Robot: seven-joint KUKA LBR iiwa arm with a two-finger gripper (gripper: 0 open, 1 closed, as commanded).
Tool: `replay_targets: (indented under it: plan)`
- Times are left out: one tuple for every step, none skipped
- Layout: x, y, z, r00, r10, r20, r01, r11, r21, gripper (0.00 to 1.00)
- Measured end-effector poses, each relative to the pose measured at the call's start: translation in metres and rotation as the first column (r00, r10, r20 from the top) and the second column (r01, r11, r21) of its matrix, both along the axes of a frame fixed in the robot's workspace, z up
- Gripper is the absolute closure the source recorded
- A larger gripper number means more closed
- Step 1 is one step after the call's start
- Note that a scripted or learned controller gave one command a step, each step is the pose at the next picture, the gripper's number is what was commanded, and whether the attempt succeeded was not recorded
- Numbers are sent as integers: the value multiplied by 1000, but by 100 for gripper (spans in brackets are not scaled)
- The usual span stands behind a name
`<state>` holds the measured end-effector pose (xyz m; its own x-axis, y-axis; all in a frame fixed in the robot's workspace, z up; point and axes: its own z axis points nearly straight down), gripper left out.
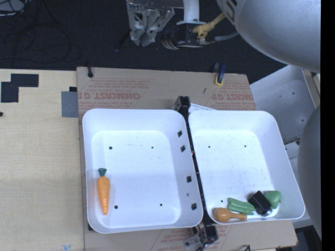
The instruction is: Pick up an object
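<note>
Carrot [103, 191] in left bin [94, 120]; arm [272, 20] raised above bench.

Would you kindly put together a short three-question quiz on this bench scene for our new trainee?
1. True or false: the carrot lies in the left bin.
2. Multiple choice: where in the right bin do its items sit? A) far left corner B) middle C) near right corner
3. Fill in: the black block rests against something coloured ____.

Key
1. True; it lies near that bin's left wall, leafy end pointing away from the camera.
2. C; the green pod, black block, green piece and orange pear-shaped toy cluster there.
3. Green.

The gripper hangs above the bench's far edge.
</note>
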<state>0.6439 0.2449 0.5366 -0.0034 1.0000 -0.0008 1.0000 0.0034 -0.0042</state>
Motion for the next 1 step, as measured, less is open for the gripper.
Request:
replay_targets:
  plan:
    - [-1,0,0,1000,6,-2,-6,1000,-1,100]
